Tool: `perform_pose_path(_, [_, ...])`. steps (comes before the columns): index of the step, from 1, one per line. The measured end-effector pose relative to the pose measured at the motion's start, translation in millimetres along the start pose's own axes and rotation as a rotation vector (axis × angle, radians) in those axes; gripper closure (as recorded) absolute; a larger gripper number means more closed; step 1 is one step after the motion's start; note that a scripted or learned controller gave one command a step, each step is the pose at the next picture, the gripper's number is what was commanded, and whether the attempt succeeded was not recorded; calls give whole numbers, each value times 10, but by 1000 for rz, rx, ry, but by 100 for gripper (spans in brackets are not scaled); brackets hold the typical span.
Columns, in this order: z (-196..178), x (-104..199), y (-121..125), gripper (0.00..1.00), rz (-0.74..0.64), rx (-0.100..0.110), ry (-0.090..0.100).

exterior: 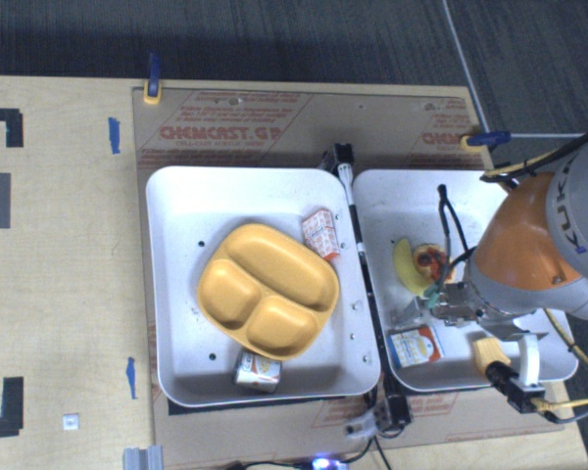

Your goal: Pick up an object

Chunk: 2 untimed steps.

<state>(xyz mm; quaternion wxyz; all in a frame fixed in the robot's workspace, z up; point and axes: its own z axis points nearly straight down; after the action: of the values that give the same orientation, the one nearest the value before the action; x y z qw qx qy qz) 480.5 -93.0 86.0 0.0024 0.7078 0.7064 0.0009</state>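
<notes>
My gripper (437, 304) is low inside the right bin (377, 199), under the grey wrist and orange band of the arm. It hangs just below a yellow banana (407, 265) and a small red and orange item (432, 258), and just above a white and orange packet (415, 346). I see nothing lifted off the bin floor. The arm's body hides the right part of this bin.
The left bin (171, 262) holds a yellow three-compartment plate (267, 288), a red and white packet (319, 232) at the plate's upper right and a small box (258, 371) at its lower edge. A black cable (449, 225) loops over the right bin. Cardboard lies beneath both bins.
</notes>
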Motion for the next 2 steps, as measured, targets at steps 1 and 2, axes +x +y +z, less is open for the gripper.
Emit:
perform_pose_path(1, [3,-1,60,0,-1,3,1])
perform_pose_path(2, [-2,10,10,0,-2,-2,1])
